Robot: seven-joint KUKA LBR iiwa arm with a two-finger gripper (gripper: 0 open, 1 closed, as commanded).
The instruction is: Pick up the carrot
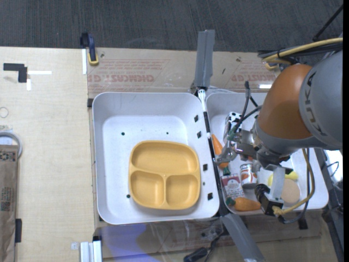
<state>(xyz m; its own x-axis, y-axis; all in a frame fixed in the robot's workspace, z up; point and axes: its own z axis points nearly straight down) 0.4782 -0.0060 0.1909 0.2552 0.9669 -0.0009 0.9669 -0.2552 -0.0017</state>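
Observation:
An orange carrot (pixel 217 144) lies in the right bin (pixel 218 105), tight against its left wall and pointing toward the back. My gripper (pixel 228 153) hangs low over that bin just right of the carrot, close to or touching its near end. The grey wrist and orange band cover much of the bin behind it. Nothing can be seen held in the gripper.
The left bin (pixel 109 146) holds a yellow three-compartment plate (pixel 163 174). In the right bin lie a red can (pixel 248 173), a red-and-white packet (pixel 232 188), an orange item (pixel 248 204) at the front, a beige round piece (pixel 291 192) and a black-and-white object (pixel 233 117).

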